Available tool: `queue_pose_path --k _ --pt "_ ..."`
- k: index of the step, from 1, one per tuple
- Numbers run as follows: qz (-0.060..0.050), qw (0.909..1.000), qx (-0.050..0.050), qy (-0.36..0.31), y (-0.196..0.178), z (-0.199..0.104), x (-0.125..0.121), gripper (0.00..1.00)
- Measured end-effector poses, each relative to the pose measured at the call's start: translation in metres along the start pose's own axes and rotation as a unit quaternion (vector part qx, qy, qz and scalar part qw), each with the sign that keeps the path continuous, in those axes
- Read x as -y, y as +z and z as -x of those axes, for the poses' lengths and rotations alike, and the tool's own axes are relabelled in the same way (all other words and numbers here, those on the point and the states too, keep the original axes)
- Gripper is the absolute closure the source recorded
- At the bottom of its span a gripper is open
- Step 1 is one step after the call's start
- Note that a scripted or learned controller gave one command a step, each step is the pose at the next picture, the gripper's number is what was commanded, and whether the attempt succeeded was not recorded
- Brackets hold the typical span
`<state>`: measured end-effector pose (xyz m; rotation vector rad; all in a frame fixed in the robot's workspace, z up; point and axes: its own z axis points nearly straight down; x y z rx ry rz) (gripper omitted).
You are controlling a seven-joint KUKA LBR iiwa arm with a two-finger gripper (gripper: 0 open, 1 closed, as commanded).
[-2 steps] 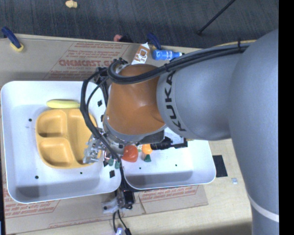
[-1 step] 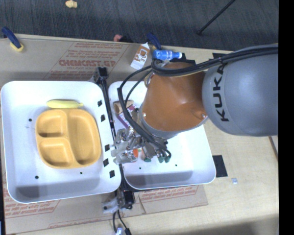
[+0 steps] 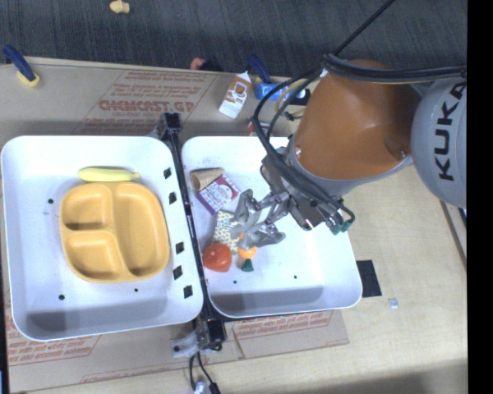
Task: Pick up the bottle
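Lying among a small heap of things in the right bin (image 3: 329, 290), left of that bin's middle, the bottle (image 3: 223, 230) is hard to pick out: I take it to be the pale, speckled piece just above a red tomato-like toy (image 3: 217, 258), but its shape and cap are too small and too crowded to be sure of. It looks short and light, and it is touching or nearly touching its neighbours, so a clean grasp would need care.

As for progress, I judge the pick not yet made. The claw (image 3: 255, 224) is down inside the bin, right beside the heap, its metal parts pointing toward the lower left of the frame, but nothing is plainly between them and I cannot tell how far apart they stand. What is left, as I read it, is to close on the bottle and lift it clear.

Around it sit a small orange-and-green piece (image 3: 246, 258) just right of the red toy, and a dark red packet (image 3: 216, 194) above, near the bin's upper left. The grey arm (image 3: 353, 130) with its orange band fills the upper right. In the left bin (image 3: 25, 302) rest a yellow divided plate (image 3: 115, 230) and a banana (image 3: 108, 174), all on the desk (image 3: 411, 343).
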<state>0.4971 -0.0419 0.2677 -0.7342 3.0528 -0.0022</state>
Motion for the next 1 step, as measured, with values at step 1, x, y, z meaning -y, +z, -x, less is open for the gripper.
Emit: queue_pose_path --k 1 --pt "0.001 0.9951 -0.001 -0.099 0.056 0.0153 -0.0554 1.0"
